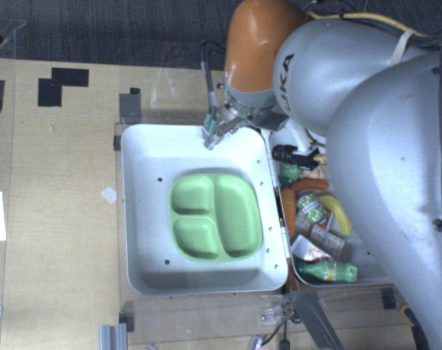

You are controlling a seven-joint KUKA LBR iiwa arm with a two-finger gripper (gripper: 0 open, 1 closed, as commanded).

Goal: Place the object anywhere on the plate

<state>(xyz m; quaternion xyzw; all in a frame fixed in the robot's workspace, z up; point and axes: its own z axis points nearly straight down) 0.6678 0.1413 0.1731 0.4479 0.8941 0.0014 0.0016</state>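
Claw (212, 133) hovering at the far rim of the left bin (137, 195), something small and greenish seemingly pinched in it, with the green plate (215, 216) waiting just below for the drop.

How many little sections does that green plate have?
3. The green plate in the left bin has one tall section along its right side and two smaller ones stacked on its left, upper and lower.

Plate (215, 216) light green; bins (144, 195) white; bottle (330, 272) green; banana (338, 214) yellow.
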